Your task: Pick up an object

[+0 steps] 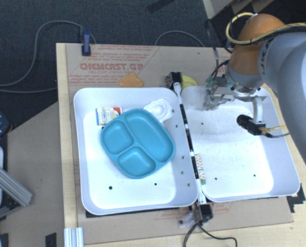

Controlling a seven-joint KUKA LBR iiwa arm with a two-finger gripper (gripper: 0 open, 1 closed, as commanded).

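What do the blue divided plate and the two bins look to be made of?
Blue divided plate: likely moulded plastic, smooth and slightly glossy, with soft highlights on its compartment ridges. Left bin and right bin: probably thin white formed plastic, matte, with rounded rims and speckled floors.

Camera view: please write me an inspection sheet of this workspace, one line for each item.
Surface: bench board bearing left bin and right bin, side by side.
Job's things: blue divided plate, white cup and small carton in left bin.
Clutter: orange piece and yellow object behind the bins.
Grippers: gripper over right bin's far corner, holding nothing seen.
Cables: grey cable on floor; yellow loop on arm.
Surroundings: dark carpet.
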